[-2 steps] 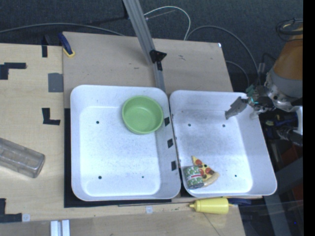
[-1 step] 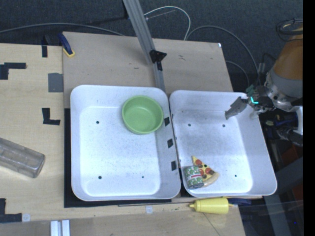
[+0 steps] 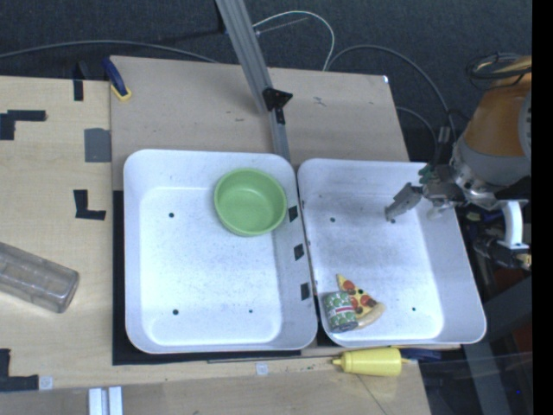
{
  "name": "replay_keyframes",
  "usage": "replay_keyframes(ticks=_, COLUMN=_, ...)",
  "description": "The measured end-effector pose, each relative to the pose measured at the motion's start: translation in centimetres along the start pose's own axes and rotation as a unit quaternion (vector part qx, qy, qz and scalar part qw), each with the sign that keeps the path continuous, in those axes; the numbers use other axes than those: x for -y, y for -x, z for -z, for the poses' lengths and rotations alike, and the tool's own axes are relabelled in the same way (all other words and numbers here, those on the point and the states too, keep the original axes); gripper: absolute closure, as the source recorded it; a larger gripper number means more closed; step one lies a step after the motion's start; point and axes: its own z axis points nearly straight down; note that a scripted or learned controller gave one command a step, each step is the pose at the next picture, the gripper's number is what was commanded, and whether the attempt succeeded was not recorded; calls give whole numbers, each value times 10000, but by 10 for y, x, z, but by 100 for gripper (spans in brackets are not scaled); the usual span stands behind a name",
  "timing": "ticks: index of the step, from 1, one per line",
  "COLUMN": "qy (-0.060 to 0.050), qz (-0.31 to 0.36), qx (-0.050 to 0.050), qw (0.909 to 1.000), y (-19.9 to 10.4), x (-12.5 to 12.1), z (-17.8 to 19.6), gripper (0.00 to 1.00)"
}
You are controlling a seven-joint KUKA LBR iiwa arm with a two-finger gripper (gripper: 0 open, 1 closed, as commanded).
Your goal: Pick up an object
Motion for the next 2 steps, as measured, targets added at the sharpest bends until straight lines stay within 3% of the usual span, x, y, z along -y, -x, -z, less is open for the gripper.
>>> replay_keyframes(ticks=2, qy=29, qz=4, qx=12, qw=10000, y=-2, x=-4, z=-94, gripper=0)
